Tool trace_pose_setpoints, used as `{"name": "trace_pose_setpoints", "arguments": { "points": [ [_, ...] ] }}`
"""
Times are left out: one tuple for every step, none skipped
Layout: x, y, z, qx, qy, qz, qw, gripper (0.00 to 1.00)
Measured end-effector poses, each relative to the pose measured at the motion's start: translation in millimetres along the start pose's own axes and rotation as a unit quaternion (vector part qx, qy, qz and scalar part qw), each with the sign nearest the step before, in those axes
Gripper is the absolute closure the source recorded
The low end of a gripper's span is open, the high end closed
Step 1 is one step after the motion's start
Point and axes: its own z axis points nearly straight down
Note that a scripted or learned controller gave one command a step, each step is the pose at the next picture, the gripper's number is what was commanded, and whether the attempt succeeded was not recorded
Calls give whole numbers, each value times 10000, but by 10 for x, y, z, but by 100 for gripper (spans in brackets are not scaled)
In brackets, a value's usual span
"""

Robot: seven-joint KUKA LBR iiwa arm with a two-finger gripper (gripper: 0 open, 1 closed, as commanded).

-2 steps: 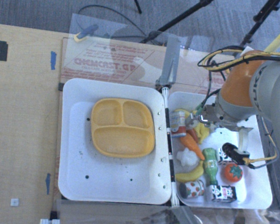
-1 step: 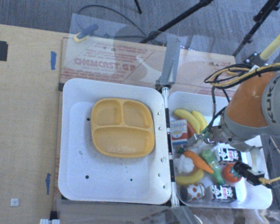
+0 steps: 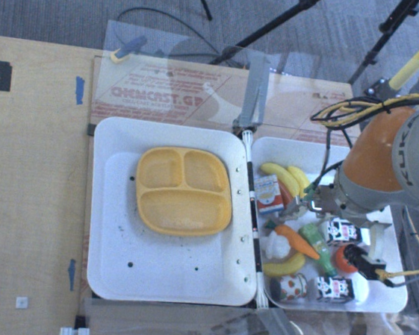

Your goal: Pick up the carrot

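One orange carrot (image 3: pixel 299 241), tapered, lying slantwise in right bin (image 3: pixel 398 297), hand (image 3: pixel 312 203) just above, grip state unclear

Two bins side by side at frame centre. Left bin (image 3: pixel 108 264): a divided plate (image 3: pixel 184 191) in its upper half. Right bin (image 3: pixel 390 296): bananas (image 3: pixel 287 176) at upper left, carrot (image 3: pixel 299 241) at centre, another banana (image 3: pixel 283 266) just below it, arm (image 3: pixel 391 157) above.

"CHEMCAST GP" in red on the clear sheet (image 3: pixel 174 95) behind the bins.
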Motion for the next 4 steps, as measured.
{"name": "trace_pose_setpoints", "arguments": {
  "points": [
    [197,-670,-11,-4,-4,-1611,9869,0],
    [-241,-855,-12,-13,-7,-3165,9486,0],
    [-242,-828,-122,-52,-25,-3162,9487,100],
    [206,-597,-1486,24,-2,-2672,9636,100]
  ]
}}
